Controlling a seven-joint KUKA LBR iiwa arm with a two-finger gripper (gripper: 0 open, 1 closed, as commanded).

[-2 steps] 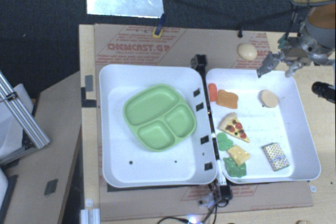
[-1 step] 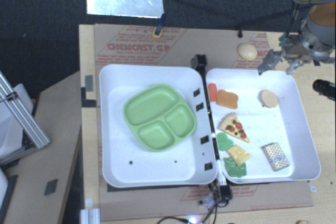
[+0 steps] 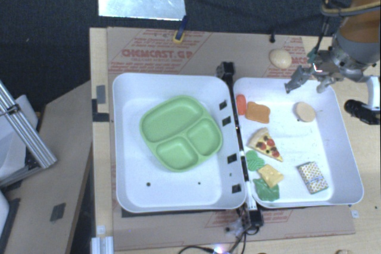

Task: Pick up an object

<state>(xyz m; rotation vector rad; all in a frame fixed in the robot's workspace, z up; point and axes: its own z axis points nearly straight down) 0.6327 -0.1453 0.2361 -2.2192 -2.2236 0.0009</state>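
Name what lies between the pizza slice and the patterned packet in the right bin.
Nothing: in the camera view, bare white bin floor separates the pizza slice from the patterned packet.

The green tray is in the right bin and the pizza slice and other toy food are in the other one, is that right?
Not quite. The camera view shows the green tray in the left bin; the pizza slice and other toy food are in the right bin.
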